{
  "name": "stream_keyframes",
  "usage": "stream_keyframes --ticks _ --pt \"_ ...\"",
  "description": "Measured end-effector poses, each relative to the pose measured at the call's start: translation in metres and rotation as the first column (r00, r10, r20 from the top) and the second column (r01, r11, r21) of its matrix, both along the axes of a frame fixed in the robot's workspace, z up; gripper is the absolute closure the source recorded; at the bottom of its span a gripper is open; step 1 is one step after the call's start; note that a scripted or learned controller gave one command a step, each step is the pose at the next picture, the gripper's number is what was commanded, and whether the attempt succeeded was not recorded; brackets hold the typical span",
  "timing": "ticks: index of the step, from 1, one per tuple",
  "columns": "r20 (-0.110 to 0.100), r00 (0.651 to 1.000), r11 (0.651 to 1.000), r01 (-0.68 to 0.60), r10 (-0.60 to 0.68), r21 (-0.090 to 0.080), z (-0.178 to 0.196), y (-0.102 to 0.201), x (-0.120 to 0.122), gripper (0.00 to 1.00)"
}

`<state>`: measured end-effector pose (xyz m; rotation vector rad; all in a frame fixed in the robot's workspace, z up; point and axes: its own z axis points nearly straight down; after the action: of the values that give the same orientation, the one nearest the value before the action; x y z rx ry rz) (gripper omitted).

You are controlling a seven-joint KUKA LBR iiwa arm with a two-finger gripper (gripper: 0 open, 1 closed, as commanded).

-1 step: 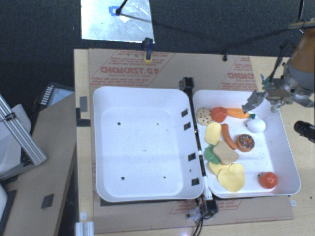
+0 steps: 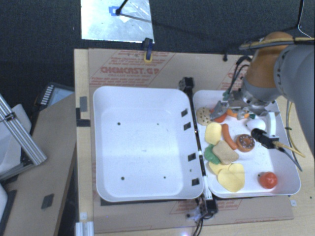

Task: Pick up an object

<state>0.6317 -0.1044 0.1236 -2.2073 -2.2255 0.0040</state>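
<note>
Several toy foods are lying in the right bin [image 2: 294,181], light, hard and slippery; gripper [image 2: 222,107], grip state untellable, is hovering over the orange carrot [image 2: 220,116], best pinched mid-length.

Dark carpet floor [image 2: 39,18], cardboard-topped bench [image 2: 128,68]

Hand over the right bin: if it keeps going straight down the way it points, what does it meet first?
Most likely the orange carrot-like piece under the hand, near the round cracker in the right bin. Depth is hard to judge from this slanted view, so it might reach the bin floor beside it.
</note>
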Motion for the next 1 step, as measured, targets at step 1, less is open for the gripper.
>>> stream_keyframes --ticks 1 --pt "0.001 1.0 1.0 0.007 -0.007 -0.001 -0.0421 0.0178 -0.041 0.0"
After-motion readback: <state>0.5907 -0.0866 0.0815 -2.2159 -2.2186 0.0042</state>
